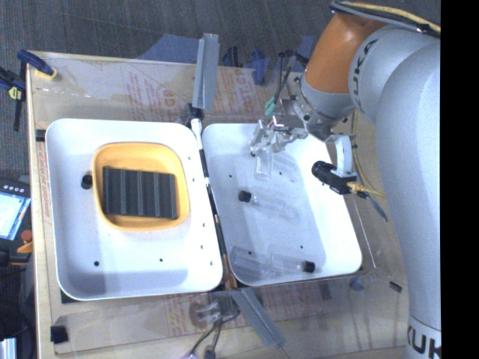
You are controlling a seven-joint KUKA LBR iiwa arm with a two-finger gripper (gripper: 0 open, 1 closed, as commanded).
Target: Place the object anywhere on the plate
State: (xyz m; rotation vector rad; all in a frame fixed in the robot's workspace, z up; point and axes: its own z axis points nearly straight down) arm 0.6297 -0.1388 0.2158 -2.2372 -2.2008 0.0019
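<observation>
Your gripper [263, 146] hovers over the right bin's [337, 234] far end, grip state unreadable from here, while the clear objects [273, 200] lie on that bin's floor, well apart from the plate [140, 155] in the left bin [67, 223].

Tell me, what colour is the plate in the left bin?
The plate is yellow-orange with a dark grey ribbed middle, seen in the camera view.

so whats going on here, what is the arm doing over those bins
A grey KUKA arm reaches in from the right, and its gripper hangs over the far end of the right bin. Clear plastic objects lie on that bin's floor. The yellow plate with a dark ridged insert sits in the left bin, with nothing else on it yet.
</observation>
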